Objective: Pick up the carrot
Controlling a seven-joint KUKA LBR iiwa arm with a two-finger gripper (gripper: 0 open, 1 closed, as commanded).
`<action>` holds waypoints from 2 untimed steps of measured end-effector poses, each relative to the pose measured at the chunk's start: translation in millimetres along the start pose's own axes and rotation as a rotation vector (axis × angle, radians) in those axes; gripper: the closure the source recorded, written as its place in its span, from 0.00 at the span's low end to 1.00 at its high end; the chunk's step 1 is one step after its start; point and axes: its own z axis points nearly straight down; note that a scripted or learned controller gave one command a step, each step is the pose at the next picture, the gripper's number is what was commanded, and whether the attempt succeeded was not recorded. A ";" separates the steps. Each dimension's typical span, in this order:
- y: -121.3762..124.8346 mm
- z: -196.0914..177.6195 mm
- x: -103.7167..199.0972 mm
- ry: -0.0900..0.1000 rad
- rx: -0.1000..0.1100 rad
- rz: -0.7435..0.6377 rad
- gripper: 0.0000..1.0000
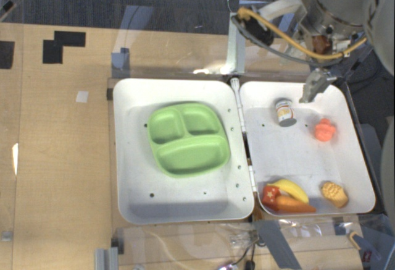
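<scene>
The carrot (295, 204) is a long orange piece lying along the front edge of the right bin (308, 157), pressed against a yellow banana (290, 188) and a red fruit (270, 194). My gripper (313, 87) hangs over the back of the right bin, far behind the carrot and just right of a small tin can (284, 112). Nothing hangs beneath it.
A pink-orange fruit (325, 130) sits right of centre in the right bin, and a yellow-brown pastry-like item (334, 194) lies in its front right corner. A green divided plate (188, 138) fills the middle of the left bin (133, 157). Yellow cables loop by the wrist.
</scene>
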 end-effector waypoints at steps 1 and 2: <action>-0.1 -10.3 1.6 0.001 -0.002 -0.003 1.00; -4.0 1.1 55.0 -0.003 -0.001 -0.511 1.00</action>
